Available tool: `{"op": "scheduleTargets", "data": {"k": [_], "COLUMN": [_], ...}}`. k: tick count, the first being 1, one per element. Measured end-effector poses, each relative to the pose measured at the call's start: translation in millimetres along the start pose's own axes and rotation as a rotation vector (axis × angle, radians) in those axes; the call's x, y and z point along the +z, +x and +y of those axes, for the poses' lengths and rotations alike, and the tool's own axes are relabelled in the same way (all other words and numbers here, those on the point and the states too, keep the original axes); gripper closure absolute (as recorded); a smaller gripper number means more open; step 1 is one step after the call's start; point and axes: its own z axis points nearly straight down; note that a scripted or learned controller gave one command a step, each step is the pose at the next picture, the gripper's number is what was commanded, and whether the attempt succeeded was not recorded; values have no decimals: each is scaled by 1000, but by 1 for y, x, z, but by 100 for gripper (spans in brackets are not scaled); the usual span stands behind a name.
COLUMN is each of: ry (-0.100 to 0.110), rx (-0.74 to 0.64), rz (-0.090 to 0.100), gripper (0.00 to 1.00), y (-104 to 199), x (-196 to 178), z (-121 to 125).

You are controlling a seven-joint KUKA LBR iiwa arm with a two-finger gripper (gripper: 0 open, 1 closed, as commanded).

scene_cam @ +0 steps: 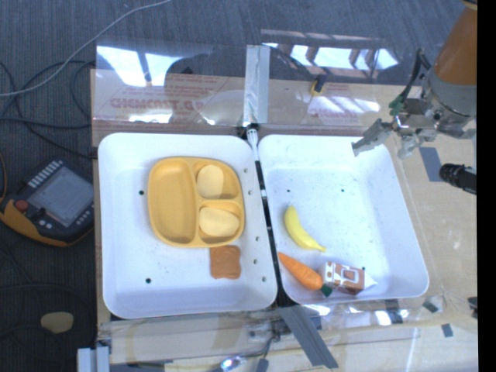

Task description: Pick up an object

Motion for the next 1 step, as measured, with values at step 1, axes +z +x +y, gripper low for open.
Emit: {"op": "scheduleTargets", "data": {"k": [1], "ry": [1], "rx": [255], "rz": [-2], "gripper": [0], "y": [4], "x": [-8], "z": [26]}}
